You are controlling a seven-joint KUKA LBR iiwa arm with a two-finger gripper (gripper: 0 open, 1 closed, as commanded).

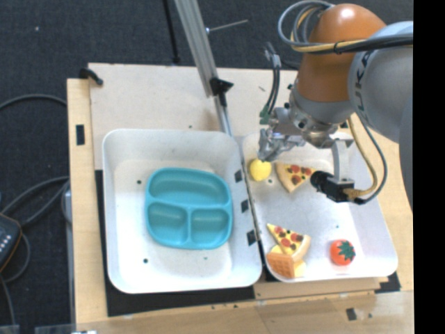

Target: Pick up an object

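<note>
My gripper (268,149) hangs low over the far-left corner of the right bin (368,221). Just below its tip, touching or nearly so, a small yellow round toy fruit (259,170) lies by the bin's left wall. A pizza slice (293,176) lies right of the fruit, under the wrist. Near the front of the bin sit a second pizza slice (289,239), a tan wedge (285,264) and a red tomato (342,252).
The left bin (125,256) holds a teal divided tray (188,208). A slanted aluminium post (201,47) rises behind the two bins. A black cable end (332,186) from the arm hangs over the right bin's middle.
</note>
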